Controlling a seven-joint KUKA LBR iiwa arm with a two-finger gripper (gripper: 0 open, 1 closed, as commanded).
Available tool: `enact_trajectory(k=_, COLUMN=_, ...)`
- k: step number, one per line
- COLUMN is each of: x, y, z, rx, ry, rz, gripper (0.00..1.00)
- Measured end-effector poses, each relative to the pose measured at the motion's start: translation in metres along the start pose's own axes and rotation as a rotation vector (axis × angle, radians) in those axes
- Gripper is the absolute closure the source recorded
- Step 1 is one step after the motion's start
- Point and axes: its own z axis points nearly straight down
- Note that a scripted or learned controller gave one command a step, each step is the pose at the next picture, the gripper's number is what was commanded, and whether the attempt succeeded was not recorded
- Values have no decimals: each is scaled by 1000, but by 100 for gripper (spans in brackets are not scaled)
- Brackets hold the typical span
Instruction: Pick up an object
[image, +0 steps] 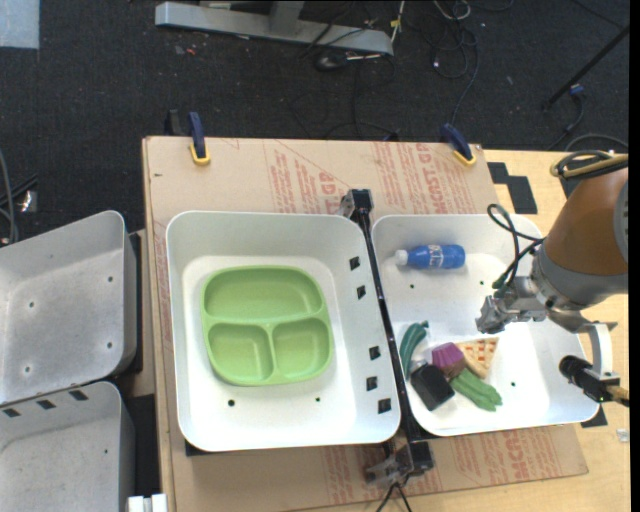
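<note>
In the camera view, the gripper (497, 312) is hanging low in the right bin (520, 415), just above the toy pizza slice (480, 353). I cannot tell how the jaws are standing. The purple block (446, 356), black block (432, 386), green toy (477, 389) and blue bottle (432, 257) are all lying loose. I am judging that nothing is picked yet; grasping and lifting are remaining.
</note>
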Motion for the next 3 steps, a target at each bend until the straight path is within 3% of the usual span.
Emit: enact_trajectory(k=3, x=5, y=14, z=-149, rx=-6, ry=-2, rz=-5, gripper=100)
